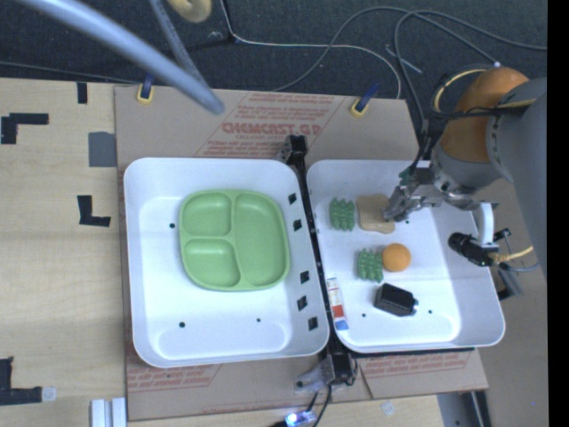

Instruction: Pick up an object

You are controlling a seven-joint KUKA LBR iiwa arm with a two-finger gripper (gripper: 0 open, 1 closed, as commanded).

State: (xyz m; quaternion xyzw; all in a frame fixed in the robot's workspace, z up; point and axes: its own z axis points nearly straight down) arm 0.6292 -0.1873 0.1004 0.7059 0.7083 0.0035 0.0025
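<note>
In the right bin (462, 327) lie a tan flat piece (372, 215), two green ridged pieces (342, 213) (369, 264), an orange ball (396, 257) and a black block (395, 301). My gripper (397, 206) hangs low over the right end of the tan piece, its tips touching or nearly touching it. The grey arm with its orange band (471, 105) comes in from the right.
The left bin (151, 310) holds a green divided plate (235, 239). A black clip row (302, 238) runs along the seam between the bins. Cables (373, 34) cross the dark surface behind. A small striped item (336, 302) lies at the right bin's left wall.
</note>
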